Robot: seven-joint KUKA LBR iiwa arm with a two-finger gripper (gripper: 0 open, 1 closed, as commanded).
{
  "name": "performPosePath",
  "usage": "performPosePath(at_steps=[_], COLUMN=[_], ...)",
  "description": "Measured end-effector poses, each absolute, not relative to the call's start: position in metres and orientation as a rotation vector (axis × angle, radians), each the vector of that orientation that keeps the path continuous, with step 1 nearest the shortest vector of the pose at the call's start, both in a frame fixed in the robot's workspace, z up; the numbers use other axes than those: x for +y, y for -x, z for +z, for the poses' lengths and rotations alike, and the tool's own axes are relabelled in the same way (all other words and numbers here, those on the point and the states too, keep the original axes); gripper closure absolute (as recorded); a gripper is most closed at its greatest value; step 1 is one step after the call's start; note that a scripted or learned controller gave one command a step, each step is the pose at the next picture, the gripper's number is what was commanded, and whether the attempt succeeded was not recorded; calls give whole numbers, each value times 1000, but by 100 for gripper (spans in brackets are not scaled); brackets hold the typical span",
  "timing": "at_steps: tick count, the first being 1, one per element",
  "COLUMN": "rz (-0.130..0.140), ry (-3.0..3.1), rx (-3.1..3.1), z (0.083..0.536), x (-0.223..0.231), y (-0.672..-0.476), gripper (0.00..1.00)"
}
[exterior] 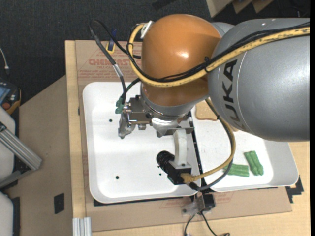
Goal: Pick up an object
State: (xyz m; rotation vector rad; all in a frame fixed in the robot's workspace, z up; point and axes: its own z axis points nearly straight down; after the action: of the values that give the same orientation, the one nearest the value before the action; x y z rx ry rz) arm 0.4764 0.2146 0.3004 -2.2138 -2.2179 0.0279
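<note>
Hanging low over the white floor of the left-hand bin (98, 146), the end effector (126, 126) points down at bare plastic. Nothing shows in its grasp, and whether it is set wide or narrow cannot be told from this angle, because the bulky arm (261, 77) covers much of it. Around the end effector that bin carries only a few dark specks (117, 177), too small to identify.

The likely candidates lie well apart from the end effector, across the shared rim in the right-hand bin (280, 173). There a ridged green piece (254, 162) rests at a slant. A second green piece (238, 170) lies just beside it; I cannot tell whether they touch. A tan thing (204, 113) sits nearer the end effector in that same bin, half hidden under the arm.

Both green pieces look small and light, probably moulded plastic or rubber, so weight should be no trouble. The ridges should give some purchase, though a short piece could roll or skid on the smooth bin floor. The best hold would probably be across the narrow width at mid-length of the slanted piece, approaching from the side away from its neighbour. The pick has not begun on either.
</note>
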Motion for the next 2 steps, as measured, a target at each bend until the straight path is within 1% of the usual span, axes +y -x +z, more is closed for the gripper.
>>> performPosePath(at_steps=[1,2], rz=[0,26], ry=[2234,2221], rx=[-2214,-2209], z=[305,156], x=[145,120], y=[-522,-501], gripper=[0,0])
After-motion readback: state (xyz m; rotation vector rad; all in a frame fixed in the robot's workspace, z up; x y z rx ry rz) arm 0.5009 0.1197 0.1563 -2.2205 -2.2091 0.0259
